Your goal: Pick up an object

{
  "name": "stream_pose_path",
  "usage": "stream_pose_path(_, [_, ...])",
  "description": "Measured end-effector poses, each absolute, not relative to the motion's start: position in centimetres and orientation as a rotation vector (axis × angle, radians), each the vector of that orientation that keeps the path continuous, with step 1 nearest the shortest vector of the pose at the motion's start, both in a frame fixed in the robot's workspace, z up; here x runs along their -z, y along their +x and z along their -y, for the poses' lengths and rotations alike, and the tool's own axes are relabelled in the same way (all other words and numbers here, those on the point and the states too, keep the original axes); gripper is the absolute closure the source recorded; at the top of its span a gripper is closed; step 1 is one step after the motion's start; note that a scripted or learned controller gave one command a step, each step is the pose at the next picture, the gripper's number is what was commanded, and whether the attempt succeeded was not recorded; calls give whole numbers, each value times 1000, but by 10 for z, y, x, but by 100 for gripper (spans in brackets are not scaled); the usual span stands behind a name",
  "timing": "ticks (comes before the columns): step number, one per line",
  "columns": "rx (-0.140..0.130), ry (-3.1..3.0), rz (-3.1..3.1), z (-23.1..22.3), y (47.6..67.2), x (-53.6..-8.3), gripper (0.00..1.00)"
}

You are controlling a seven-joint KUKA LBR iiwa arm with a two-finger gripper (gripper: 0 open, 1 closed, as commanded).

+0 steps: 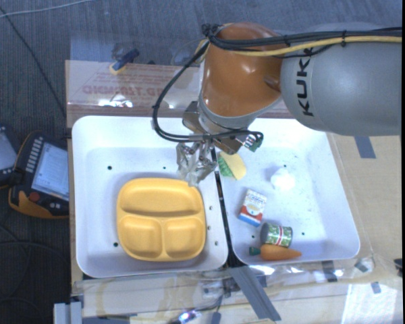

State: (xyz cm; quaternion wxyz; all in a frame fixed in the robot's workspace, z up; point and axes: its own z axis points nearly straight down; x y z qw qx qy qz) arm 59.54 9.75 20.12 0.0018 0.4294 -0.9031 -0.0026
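My gripper (pixel 197 167) hangs under the orange wrist, over the far right part of the left bin (pixel 94 154), just beyond the yellow divided tray (pixel 162 218). Nothing shows between its fingers. In the right bin (pixel 324 181) lie a yellow-green piece (pixel 233 167) close to the gripper, a small red and white carton (pixel 253 206), a green can (pixel 277 235), an orange carrot (pixel 281 253) and a white lump (pixel 282 178).
The big grey arm (pixel 344 79) covers the far right of the bench. Black cables (pixel 169 100) loop down beside the wrist. A teach pendant (pixel 40 177) lies on the floor at the left.
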Motion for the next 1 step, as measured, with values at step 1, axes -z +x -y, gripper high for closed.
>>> stream_pose_path(1, [8, 1697, 2642, -54, 559, -271, 100])
